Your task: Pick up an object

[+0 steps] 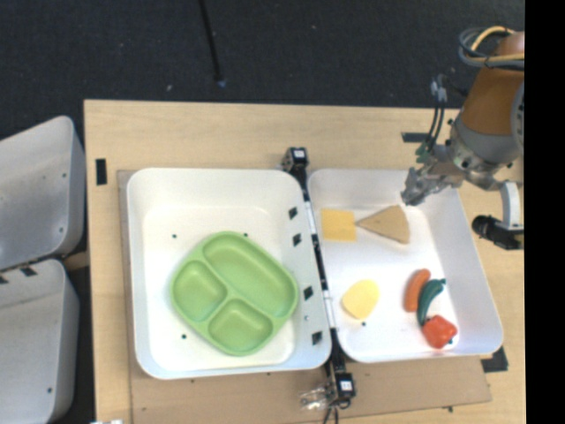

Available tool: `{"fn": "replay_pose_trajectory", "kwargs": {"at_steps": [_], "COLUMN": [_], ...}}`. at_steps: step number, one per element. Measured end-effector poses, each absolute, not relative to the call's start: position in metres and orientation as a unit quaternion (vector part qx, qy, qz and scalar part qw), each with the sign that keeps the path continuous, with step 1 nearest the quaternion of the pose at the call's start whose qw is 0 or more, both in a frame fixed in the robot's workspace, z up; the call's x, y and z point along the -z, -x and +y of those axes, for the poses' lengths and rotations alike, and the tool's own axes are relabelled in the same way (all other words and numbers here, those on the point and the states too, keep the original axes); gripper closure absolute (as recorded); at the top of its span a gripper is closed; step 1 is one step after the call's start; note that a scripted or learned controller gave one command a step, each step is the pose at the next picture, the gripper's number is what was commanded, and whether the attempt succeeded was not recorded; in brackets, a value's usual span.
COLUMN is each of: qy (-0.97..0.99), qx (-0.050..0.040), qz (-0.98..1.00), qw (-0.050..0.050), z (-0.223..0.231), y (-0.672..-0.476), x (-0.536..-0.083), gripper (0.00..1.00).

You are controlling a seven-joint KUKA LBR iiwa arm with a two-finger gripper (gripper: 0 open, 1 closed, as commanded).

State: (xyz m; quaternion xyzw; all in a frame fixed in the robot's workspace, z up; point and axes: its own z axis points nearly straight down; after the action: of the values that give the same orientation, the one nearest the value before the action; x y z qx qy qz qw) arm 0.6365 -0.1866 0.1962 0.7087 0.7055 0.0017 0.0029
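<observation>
Green plastic catches my eye first: a three-part plate lies in the left bin. My gripper hangs over the right bin at about one o'clock, near its far edge, just above a tan wedge. I cannot tell whether its fingers are apart or together. At the wedge's nine o'clock, just beside it, sits a yellow square. A yellow round piece lies toward six o'clock, and an orange carrot, dark green pepper and red piece cluster at four.
</observation>
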Motion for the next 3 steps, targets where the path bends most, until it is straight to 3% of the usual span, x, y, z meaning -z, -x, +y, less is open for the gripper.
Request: {"fn": "replay_pose_trajectory", "kwargs": {"at_steps": [1, 3], "qy": [-0.708, -0.705], "qx": [-0.0007, -0.0001], "qz": [0.706, 0.709], "qw": [0.001, 0.000], "z": [-0.188, -0.087], "y": [-0.637, -0.627], "x": [-0.211, -0.222], "gripper": [1.00, 1.00]}}
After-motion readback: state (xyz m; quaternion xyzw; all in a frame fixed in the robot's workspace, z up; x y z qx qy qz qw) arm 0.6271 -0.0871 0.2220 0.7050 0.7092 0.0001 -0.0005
